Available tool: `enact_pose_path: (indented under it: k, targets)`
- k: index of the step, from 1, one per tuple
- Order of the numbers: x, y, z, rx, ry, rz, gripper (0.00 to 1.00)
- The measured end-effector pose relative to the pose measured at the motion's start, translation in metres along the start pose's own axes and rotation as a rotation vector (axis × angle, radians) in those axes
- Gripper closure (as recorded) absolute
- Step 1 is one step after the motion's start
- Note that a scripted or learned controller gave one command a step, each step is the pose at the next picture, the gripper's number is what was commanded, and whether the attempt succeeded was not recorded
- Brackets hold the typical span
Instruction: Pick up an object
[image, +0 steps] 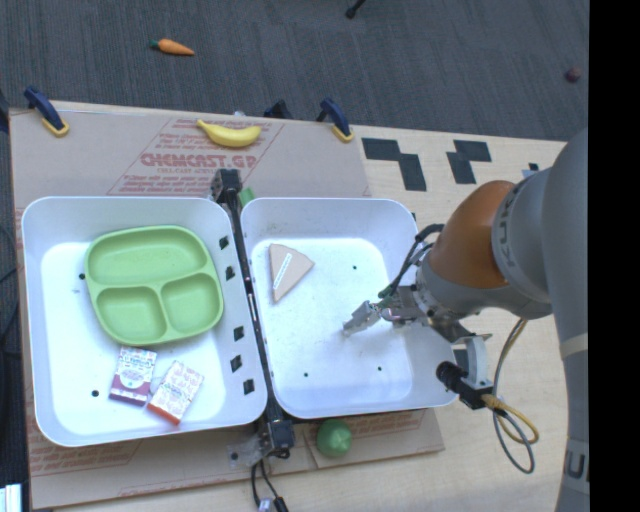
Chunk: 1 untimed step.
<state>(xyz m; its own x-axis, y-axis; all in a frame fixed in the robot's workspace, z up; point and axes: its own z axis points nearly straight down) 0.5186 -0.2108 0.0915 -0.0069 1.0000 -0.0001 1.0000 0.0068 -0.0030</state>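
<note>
At the bench's near edge I saw a green ball (334, 437) outside the bins. In the right bin (330, 400) my gripper (358, 322) hung low over bare floor, fingers slightly parted, gripping nothing. The sandwich wedge (286, 270) lay apart, toward the divider. Further left sat a green tray (152, 282); beyond, a banana (230, 131).

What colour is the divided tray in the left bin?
Light green: the tray, seen clearly in the camera view.

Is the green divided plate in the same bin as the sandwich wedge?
No. The green divided plate lies in the left bin, while the sandwich wedge lies in the right bin.
</note>
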Motion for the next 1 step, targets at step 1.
enact_pose_path:
  k: [1]
  targets:
    - [0.0181, 0.0404, -0.0005, 0.0, 0.0, -0.001, 0.0]
